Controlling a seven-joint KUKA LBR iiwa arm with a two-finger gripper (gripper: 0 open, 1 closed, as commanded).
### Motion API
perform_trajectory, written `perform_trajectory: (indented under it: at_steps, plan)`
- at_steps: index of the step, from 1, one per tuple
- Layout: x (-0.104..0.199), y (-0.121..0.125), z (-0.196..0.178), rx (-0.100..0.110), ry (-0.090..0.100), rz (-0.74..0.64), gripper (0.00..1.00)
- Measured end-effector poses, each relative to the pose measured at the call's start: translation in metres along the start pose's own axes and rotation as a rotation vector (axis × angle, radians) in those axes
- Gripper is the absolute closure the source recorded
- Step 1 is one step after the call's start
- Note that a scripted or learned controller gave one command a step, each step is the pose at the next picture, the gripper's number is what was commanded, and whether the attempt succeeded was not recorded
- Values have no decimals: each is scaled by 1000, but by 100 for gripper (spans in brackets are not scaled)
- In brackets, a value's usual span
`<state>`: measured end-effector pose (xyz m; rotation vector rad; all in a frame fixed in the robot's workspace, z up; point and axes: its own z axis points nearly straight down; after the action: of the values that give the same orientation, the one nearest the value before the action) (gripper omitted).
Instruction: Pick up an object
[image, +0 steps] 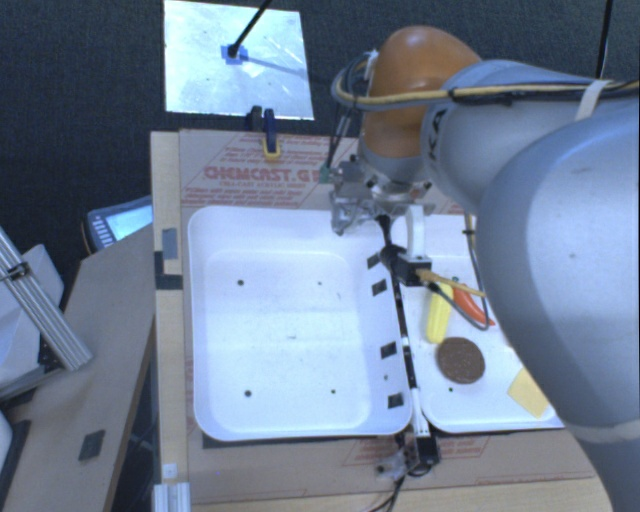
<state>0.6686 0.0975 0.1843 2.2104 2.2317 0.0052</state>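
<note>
Red "CHEMCAST" lettering (250, 172) is showing behind the left bin (215, 400); end effector (385, 222) is hovering at its back rim, grip state unclear.

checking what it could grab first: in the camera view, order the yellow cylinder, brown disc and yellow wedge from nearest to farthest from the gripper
Measured from the gripper, at the far end of the divider between the bins:
1. Yellow cylinder, right bin, just beside the divider.
2. Brown disc, right bin, nearer the front edge.
3. Yellow wedge, right bin's front right corner, partly under the arm.
</note>
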Motion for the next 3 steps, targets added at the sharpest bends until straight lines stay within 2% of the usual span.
perform_trajectory:
  at_steps: [1, 2, 3]
  plan:
    - [78, 1, -67, -5, 3, -2, 100]
    - [63, -160, -116, 4, 2, 3, 100]
    - [62, -155, -123, 1, 0, 2, 100]
